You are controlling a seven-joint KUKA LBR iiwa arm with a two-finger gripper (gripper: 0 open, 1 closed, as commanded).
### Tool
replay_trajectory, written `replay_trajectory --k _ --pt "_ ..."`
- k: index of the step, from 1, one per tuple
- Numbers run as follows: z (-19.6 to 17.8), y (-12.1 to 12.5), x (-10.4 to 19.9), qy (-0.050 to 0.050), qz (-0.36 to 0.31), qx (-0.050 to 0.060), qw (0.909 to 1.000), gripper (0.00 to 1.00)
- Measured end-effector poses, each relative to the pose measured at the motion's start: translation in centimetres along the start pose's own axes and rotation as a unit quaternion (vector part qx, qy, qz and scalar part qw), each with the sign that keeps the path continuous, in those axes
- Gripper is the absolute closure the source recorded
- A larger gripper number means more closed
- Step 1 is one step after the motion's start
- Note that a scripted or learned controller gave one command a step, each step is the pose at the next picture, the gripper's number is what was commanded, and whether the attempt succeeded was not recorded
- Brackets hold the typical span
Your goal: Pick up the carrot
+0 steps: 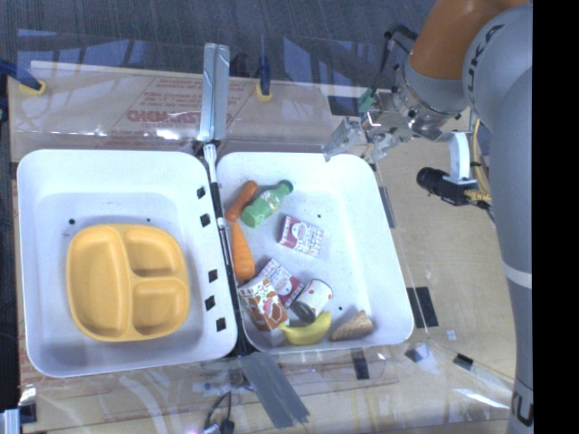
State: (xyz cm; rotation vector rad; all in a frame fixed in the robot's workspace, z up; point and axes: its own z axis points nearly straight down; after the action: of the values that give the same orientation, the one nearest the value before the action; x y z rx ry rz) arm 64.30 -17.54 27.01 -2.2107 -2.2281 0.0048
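carrot (242,253) in right bin (380,233)

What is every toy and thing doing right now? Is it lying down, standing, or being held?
Carrot: lying flat by the right bin's left wall, not held.
Green bottle: lying on its side.
Orange piece: lying slanted beside the bottle.
Small carton: lying flat.
Can: tipped on its side.
Banana: lying at the near wall.
Cone: lying down.
Yellow tray: flat in the left bin.
Gripper: above the right bin's far rim, holding nothing.

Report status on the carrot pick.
Gripper above right bin's far rim, holding nothing. Carrot at bin's left wall, untouched. Green bottle beside it.
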Motion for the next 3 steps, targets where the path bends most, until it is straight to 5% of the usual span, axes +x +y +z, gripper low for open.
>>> replay_trajectory --k 1,2,3 --pt "17.1 -3.6 4.6 0.0 0.006 0.001 1.0 0.0" --pt "18.0 -4.7 8.1 0.001 -0.068 0.001 0.9977 0.0" --pt "17.0 -4.7 8.1 0.001 -0.07 0.002 0.9975 1.0"
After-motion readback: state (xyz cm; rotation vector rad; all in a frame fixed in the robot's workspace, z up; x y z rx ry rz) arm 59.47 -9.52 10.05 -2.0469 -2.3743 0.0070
